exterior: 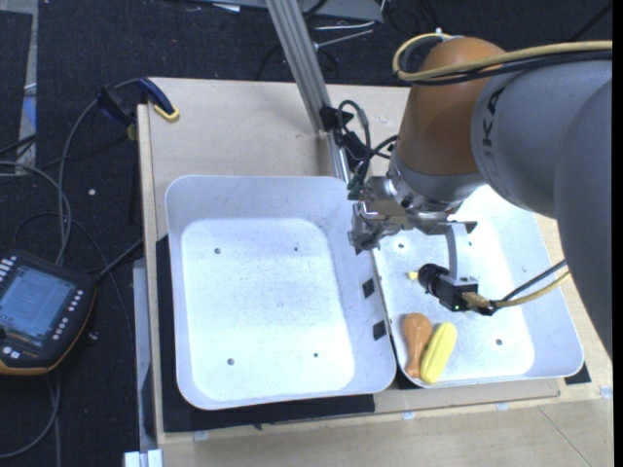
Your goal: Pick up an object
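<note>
In the right bin (521, 358), near its front left corner, an orange-tan toy shaped like a drumstick (416, 340) lies beside a yellow corn-cob toy (439, 350), the two touching. My gripper (373, 228) hangs over the right bin's back left part, close to the wall between the bins and well behind both toys. The wrist and arm cover the fingers from above.
The left bin (185, 261) sits beside the right one on a pale wooden bench. A slanted aluminium post (304, 61) rises behind the bins. A blue-and-yellow clamp (156, 99) grips the bench's back left corner. A teach pendant (34, 309) lies on the floor at left.
</note>
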`<state>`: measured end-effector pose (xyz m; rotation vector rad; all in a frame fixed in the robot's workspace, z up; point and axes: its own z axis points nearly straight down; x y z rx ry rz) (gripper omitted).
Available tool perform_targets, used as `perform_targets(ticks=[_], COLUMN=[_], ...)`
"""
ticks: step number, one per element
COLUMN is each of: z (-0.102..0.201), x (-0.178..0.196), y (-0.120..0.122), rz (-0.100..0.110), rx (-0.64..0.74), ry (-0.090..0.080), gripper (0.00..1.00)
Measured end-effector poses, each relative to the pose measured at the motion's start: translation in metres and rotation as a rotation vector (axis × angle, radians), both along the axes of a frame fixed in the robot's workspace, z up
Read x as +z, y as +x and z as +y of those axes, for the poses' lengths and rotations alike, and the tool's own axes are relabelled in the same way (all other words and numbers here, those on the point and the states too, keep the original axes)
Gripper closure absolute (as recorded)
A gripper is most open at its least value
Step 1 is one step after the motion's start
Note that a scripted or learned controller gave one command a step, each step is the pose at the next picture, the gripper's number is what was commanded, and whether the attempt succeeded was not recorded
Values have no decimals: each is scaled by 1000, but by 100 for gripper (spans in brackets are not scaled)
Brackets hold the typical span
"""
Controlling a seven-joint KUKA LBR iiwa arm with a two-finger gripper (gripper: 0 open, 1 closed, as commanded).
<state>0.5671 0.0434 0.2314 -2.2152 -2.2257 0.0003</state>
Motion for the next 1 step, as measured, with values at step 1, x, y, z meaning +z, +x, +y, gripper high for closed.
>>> perform_targets(ticks=[1], z=[46], x=[11], y=[-10], rz=[-2], rx=[-1], ry=[0], gripper=[100])
